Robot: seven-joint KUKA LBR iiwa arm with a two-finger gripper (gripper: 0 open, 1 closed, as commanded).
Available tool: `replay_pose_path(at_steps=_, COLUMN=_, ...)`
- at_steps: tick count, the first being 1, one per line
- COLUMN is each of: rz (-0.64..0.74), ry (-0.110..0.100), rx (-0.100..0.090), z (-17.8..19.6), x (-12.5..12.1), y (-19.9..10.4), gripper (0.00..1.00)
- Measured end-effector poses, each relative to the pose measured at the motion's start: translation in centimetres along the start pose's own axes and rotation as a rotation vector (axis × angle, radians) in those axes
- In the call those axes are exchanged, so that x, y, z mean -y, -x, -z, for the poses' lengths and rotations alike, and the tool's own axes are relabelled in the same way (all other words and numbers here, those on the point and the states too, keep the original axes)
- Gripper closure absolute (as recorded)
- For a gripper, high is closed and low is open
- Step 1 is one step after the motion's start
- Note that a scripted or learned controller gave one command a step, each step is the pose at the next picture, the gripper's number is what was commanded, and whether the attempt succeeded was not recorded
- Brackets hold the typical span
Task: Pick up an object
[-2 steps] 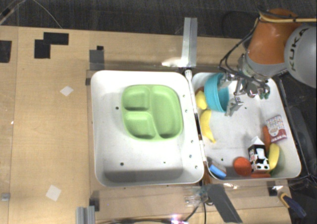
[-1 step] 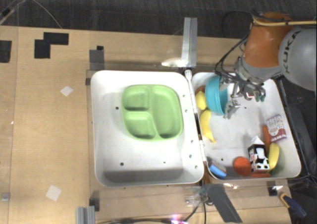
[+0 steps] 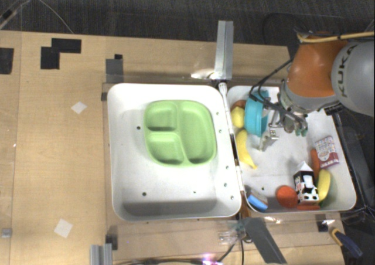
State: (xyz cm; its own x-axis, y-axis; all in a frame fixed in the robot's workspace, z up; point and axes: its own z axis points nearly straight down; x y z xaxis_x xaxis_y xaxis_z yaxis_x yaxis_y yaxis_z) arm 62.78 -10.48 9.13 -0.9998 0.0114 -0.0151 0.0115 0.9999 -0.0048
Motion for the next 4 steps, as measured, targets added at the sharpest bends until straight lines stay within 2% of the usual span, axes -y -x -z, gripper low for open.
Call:
replay_pose_path(at_steps=1, rz=-0.197, ry=0.004, rx=0.002, z=0.0, x=-0.7, y=-3.0, gripper=0.00)
replay_pose_path(at_steps=2, rz=-0.192, ry=0.002, rx=0.022, z=1.8, x=-0.6, y=-2.4, gripper=1.00)
replay_pose_path(at_steps=3, rz=-0.237, ry=0.006, rx=0.003, z=10.6, x=-4.4, y=3.1, gripper=1.00)
replay_pose_path(at_steps=4, rz=-0.266, ry=0.008, rx=-0.004, z=14.2, x=-14.5, y=1.3, gripper=1.00)
